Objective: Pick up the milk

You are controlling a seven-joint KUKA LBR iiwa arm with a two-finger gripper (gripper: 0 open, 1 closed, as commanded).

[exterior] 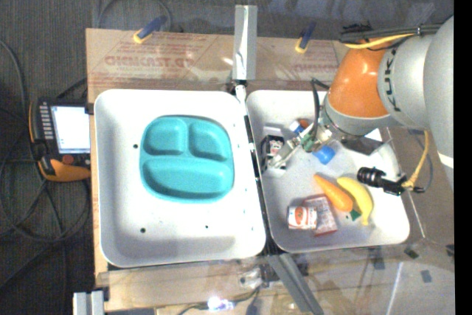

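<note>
Orange-banded arm (pixel 359 88), red-white milk carton (pixel 310 216) lying flat

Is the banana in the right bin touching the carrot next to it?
Touching. The camera view shows the banana lying directly against the orange carrot, with no white bin floor visible between them.

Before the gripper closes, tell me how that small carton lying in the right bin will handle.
The small carton lies flat on its side, so it probably won't roll or tip. It looks boxy and light, likely to slide on the smooth white bin floor if nudged. A carrot lies close beside it and may get bumped.
</note>
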